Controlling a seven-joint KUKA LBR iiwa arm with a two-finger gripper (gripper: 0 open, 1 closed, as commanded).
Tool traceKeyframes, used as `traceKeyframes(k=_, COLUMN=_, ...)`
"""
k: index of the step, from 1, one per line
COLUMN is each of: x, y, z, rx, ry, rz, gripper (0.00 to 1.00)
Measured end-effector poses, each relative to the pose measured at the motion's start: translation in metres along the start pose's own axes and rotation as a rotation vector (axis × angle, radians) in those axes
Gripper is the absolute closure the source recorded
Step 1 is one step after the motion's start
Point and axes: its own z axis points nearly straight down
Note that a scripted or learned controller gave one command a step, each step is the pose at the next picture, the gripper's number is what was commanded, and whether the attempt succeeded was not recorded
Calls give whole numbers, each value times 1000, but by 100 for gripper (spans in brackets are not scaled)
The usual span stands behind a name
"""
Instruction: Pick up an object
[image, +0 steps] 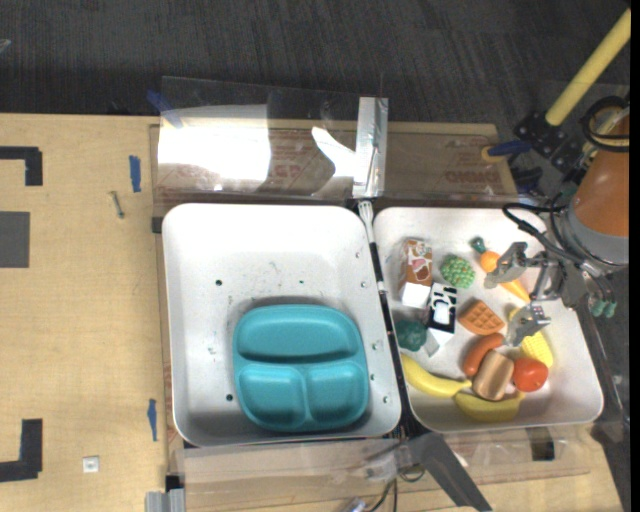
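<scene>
Wooden tabletop carries two white bins. At lower centre, the left bin holds a teal tray. At right, the right bin holds toy food; the jaws hang open over it.

Arm cut off at right edge. Gripper fingers too small to read. Banana partly hidden under toys in right bin.
</scene>
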Motion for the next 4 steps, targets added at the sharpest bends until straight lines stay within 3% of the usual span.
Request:
traceKeyframes(k=1, x=15, y=-28, z=87, rx=6, ry=-20, rz=-46, gripper=0)
traceKeyframes(k=2, x=-71, y=-40, z=90, rx=12, ry=-32, rz=-180, gripper=0)
traceKeyframes(k=3, x=-83, y=-34, z=91, rx=9, ry=-30, rz=-56, gripper=0)
traceKeyframes(k=4, x=-123, y=0, z=105, rx=0, ry=9, rz=-87, gripper=0)
